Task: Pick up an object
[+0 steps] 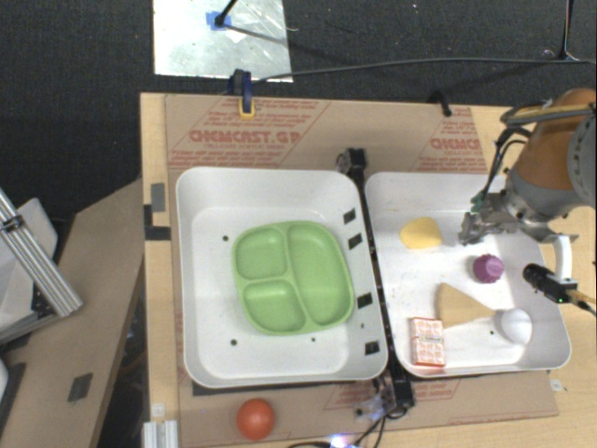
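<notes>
In the left bin (201, 278) we see a green divided plate (293, 277), and in front of this bin, on the bench, an orange ball (256, 418). In the right bin (392, 203) lie a yellow piece (422, 233), a small printed box (427, 342), a tan wedge (459, 303), a purple object (487, 268) and a white ball (513, 324). The gripper (478, 224) is low between the yellow piece and the purple object, touching neither; we cannot tell its state.

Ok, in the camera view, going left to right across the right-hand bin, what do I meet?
Small printed box → yellow piece → tan wedge → purple object → white egg-shaped object. The tool sits above the bin's far right part.
</notes>
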Robot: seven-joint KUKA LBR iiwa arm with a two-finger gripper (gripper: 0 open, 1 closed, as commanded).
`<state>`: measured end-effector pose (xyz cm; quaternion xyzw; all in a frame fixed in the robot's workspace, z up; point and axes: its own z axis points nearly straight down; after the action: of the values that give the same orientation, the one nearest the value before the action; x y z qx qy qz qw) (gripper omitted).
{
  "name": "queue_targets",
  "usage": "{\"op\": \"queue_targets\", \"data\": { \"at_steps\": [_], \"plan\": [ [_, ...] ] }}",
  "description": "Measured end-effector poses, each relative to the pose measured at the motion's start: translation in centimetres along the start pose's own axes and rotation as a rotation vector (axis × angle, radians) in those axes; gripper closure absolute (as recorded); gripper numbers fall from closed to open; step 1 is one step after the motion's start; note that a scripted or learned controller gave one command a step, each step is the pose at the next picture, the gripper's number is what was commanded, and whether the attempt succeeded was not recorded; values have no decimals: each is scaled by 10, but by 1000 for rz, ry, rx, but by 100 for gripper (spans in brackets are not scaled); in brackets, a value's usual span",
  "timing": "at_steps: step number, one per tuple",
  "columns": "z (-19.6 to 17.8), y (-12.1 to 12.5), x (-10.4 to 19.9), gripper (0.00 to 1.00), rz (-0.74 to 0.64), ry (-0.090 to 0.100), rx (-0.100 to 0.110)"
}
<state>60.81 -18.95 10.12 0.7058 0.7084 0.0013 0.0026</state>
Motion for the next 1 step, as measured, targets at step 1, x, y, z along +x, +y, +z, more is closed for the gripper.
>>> {"op": "queue_targets", "data": {
  "at_steps": [1],
  "plan": [
    [-45,6,-1,100,-1,0,-1]
  ]
}}
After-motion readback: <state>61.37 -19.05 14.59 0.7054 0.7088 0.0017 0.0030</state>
